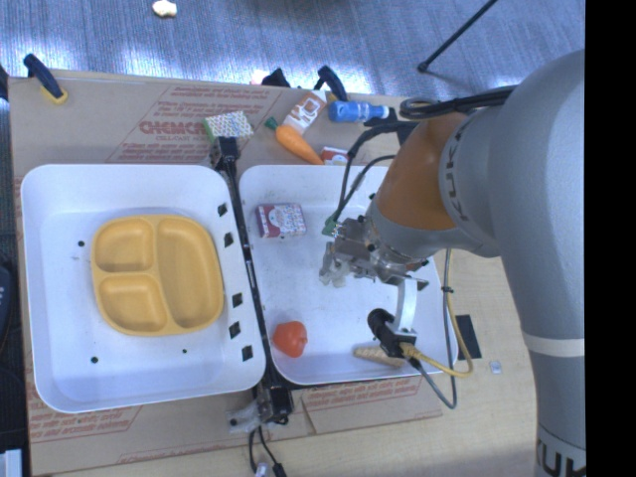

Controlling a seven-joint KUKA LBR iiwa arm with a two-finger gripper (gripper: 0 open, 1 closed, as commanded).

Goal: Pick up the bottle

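Yellow divided plate [157,271] lies flat in L bin [40,197], wells up. Brown cardboard [149,127] sits under both bins, w/ a blue-yellow clamp [45,78] at its far L corner. Patterned box [229,125] is on the cardboard, by the far end of the divide between bins.

R bin [318,371] holds a small red-white carton [281,220] toward its far L corner and a red round item [290,339] toward its near L corner. Both are apart from the gripper. Beyond this bin's far rim, on the cardboard, L to R: carrot [296,144], orange-white pack [306,112], bottle [353,112].

Bottle: blue, outside both bins, lying on its side on the cardboard just behind R bin's far rim. Long axis runs L–R across the view, approx parallel to that rim. Paler end points R, toward the arm. L end is close to the pack.

Gripper [336,261]: over mid R bin, low above the floor, aimed down and slightly L. Jaw state: cannot tell, since the metalwork is seen from above. It is well apart from the bottle, w/ the bin rim between them.

Arm [537,167]: enters from R, big grey link crossing the bin's R side. It bends at the orange band [422,182], wrist turned down into the bin. The band overhangs the bin's far R part, near the bottle's R end.
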